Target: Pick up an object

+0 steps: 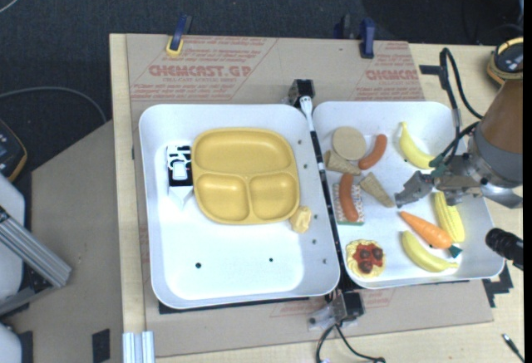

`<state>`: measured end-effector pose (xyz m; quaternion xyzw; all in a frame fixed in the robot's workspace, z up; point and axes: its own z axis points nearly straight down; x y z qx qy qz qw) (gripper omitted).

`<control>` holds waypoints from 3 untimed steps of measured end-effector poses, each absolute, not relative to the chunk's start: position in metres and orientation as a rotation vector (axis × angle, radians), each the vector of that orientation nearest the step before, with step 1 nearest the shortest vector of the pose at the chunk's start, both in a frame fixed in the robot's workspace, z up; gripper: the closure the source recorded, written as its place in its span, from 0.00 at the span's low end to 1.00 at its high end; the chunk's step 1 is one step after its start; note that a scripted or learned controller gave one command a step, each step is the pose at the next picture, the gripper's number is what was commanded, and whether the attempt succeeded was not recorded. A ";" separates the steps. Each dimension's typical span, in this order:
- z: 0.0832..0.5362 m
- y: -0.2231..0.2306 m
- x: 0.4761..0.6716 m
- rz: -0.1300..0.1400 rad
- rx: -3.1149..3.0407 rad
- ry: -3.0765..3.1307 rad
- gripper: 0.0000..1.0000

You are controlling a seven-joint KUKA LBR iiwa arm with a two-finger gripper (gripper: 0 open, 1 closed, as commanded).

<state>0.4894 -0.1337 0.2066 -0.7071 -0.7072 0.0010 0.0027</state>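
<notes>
The carrot lies in the right bin, just below and a touch right of the pincer, close under it but with a sliver of white floor between its blunt end and the nearest fingertip. The arm comes in from the right edge, its grey body and orange band hanging over the bin's right wall, the wrist turned so the pincer points left toward the bin's middle. Its two dark fingers stand spread apart with nothing between them. Just right of the pincer lies an ear of corn, partly under the wrist, and beyond the carrot a banana rests near the bin's front wall. Up and to the right of the pincer curves a second banana. To the pincer's left sit a wedge of bread, a sausage and, further up, a round bun with a second sausage beside it. Down and left is a small pizza. Well to the left, in the other bin, lies a yellow divided plate.
</notes>
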 end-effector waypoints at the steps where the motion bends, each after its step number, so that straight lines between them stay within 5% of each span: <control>1: 0.148 -0.129 0.497 0.004 -2.217 -2.217 0.00; 3: 0.083 -0.132 0.488 0.002 -2.218 -2.218 0.00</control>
